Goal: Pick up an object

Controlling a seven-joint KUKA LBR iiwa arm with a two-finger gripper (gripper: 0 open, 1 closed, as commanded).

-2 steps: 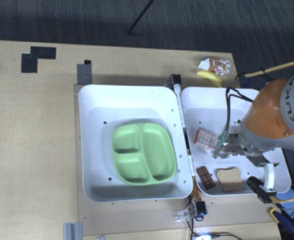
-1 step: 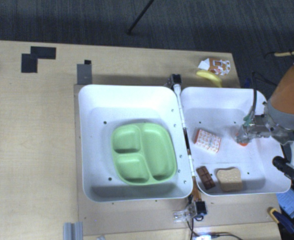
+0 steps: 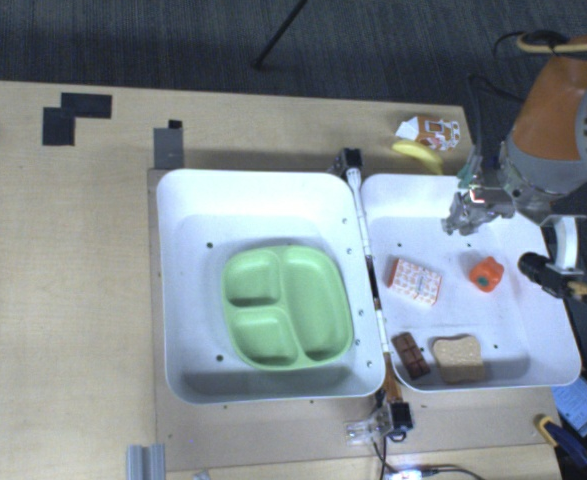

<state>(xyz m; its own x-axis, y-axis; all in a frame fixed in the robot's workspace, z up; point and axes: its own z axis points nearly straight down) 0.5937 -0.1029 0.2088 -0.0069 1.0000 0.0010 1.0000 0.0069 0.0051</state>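
The right bin [image 3: 413, 203] holds a red-and-white patterned packet [image 3: 414, 282], a small orange-red fruit with a green top [image 3: 486, 275], a brown chocolate bar [image 3: 410, 355] and a slice of brown bread [image 3: 458, 359]. My gripper [image 3: 463, 215] hangs over the bin's upper right part, above and slightly left of the orange-red fruit, apart from every object. Nothing shows between its fingers.
The left bin [image 3: 183, 268] holds a green divided plate [image 3: 285, 305]. A banana [image 3: 419, 152] and a small snack packet [image 3: 435, 130] lie on the bench behind the right bin. A black clip [image 3: 351, 160] sits at the top of the divider between the bins.
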